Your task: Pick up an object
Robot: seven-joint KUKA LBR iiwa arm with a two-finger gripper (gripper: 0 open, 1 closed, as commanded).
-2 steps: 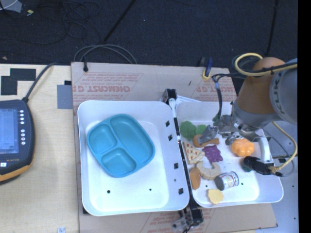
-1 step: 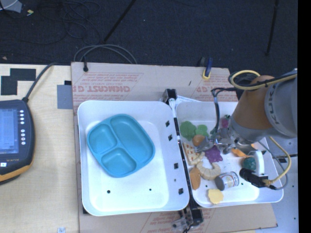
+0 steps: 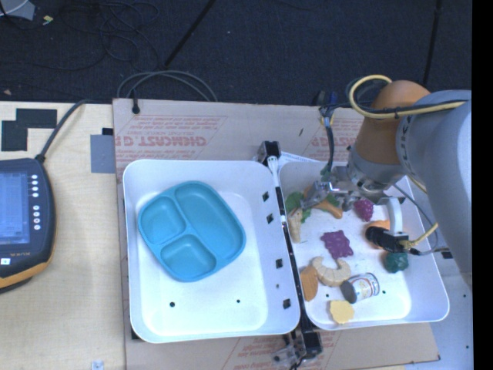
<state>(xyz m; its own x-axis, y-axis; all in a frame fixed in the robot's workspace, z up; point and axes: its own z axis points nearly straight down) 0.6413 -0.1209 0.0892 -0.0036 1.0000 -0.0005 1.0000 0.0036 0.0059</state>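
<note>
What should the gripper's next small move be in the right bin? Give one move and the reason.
Probably a short descent. The gripper hangs at the upper part of the right bin, over the green and orange pieces, with no item seen between its fingers.

"CHEMCRAFT"-like red print, upside-down, on cardboard (image 3: 166, 126)

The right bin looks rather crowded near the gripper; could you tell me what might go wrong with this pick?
1. The gripper sits low among close-packed pieces, an orange piece and a green piece; it may catch two or nudge them away.
2. The arm overhangs the right bin, hiding items from the camera.
</note>
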